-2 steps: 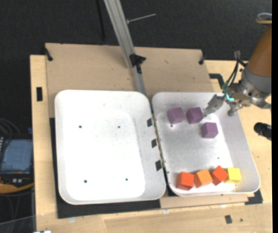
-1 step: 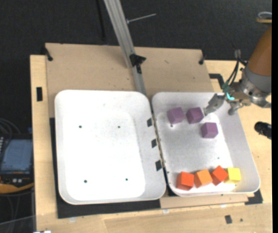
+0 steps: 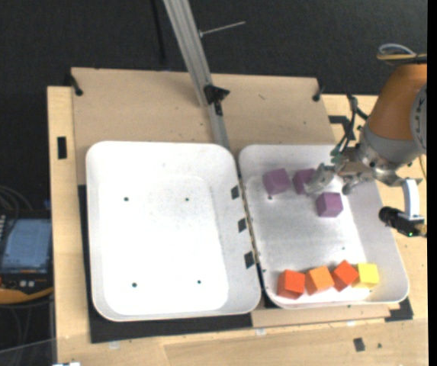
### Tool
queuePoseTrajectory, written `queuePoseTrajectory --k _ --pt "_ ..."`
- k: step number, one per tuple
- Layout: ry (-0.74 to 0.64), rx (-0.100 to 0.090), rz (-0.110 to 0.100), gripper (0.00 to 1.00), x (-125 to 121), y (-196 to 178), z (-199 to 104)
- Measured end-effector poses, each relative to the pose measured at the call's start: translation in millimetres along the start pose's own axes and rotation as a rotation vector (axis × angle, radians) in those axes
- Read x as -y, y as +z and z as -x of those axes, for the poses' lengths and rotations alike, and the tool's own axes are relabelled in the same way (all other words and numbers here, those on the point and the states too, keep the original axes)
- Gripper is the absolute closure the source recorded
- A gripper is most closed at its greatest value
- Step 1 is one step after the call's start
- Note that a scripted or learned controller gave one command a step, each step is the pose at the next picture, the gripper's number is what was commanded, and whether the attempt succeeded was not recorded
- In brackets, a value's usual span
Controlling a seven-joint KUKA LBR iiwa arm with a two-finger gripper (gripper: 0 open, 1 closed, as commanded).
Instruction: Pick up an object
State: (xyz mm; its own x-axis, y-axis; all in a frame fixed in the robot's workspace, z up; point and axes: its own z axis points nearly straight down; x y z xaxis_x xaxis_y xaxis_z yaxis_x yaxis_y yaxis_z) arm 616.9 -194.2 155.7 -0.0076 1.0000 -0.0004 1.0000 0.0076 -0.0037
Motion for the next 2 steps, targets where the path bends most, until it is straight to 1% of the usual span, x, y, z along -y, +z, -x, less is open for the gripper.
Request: queuePoseTrajectory --k 1,2 --pt "0.004 0.019 0.035 0.00 -8 35 7" --pt "0.004 0.020 0.042 1.00 -10 23 7"
